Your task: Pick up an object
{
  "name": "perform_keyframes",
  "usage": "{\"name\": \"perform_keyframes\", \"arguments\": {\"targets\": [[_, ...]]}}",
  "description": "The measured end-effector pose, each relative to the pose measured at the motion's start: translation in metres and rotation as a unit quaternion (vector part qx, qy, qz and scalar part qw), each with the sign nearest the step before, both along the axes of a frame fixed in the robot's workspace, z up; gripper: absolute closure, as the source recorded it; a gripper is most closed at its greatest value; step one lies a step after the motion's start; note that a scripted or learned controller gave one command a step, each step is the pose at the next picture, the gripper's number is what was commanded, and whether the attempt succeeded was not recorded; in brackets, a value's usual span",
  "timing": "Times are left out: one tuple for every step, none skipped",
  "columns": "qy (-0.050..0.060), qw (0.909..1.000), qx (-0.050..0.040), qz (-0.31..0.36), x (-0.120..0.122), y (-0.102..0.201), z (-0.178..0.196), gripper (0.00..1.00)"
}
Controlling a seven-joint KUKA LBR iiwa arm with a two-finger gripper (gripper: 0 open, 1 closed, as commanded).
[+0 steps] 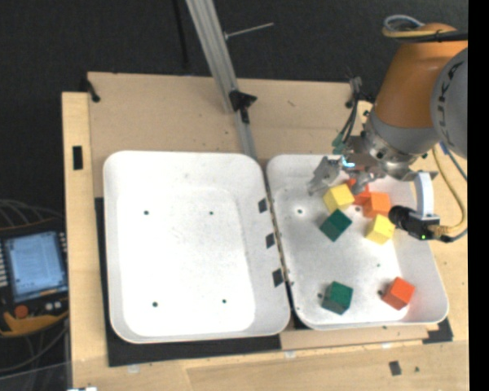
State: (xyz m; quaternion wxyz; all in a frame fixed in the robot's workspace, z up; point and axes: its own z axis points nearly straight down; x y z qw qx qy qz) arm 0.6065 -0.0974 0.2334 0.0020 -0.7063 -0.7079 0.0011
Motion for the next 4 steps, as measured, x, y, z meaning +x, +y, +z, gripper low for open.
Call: {"name": "perform_keyframes", "arguments": {"targets": [[-0.003,1.0,0.0,0.0,0.001,0.0,0.003,0.0],[0.0,1.0,-0.0019,-0.002,0.001,-0.009,-0.042,0.0],[0.0,1.0,-0.0016,-0.003,-0.003,-0.004,-0.086,0.0],[-0.007,1.0,-0.001,0.0,0.001,-0.004,-0.11,0.0]]}}
